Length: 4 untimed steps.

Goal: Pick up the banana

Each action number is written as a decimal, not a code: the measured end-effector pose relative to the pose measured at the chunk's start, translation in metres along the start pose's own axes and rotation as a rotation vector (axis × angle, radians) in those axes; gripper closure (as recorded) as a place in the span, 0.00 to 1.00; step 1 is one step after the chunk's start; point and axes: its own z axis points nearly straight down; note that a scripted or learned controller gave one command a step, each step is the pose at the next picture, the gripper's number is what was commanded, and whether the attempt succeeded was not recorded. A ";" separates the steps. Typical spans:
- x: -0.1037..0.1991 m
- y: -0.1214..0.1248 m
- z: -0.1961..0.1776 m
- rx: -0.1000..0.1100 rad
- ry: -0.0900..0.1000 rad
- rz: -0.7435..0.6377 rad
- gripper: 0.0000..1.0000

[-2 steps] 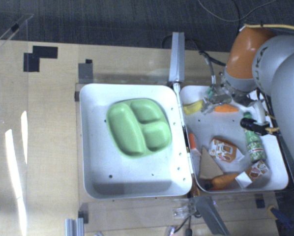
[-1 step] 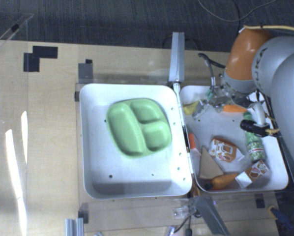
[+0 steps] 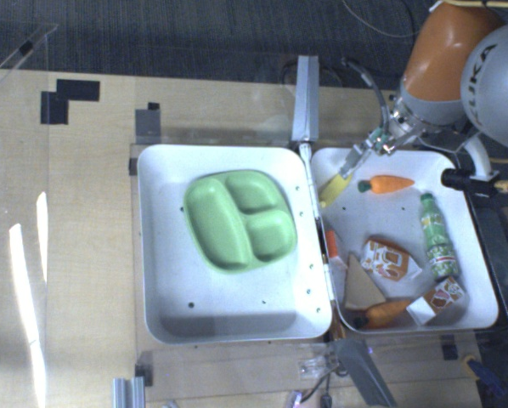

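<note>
So the gripper [image 3: 381,140] sits at the back edge of the right bin [image 3: 483,308], and honestly I can't tell its state from this angle. Just below it, the banana [image 3: 336,184] leans near the bin's back-left corner, beside a carrot [image 3: 388,184].

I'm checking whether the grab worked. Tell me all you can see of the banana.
The banana is yellow, smooth-skinned and looks like plastic. Just a short stretch of it shows, near the right bin's far left corner, close to the wall between the bins. It lies slanted, its upper end running under the tool. Whether the tool grips it cannot be told. The carrot lies apart, to its right.
</note>
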 end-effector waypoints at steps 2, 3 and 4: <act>0.008 0.001 0.000 0.002 0.001 0.140 0.00; -0.013 -0.007 0.073 -0.004 -0.003 0.158 0.00; -0.015 -0.007 0.080 0.002 -0.001 0.130 0.00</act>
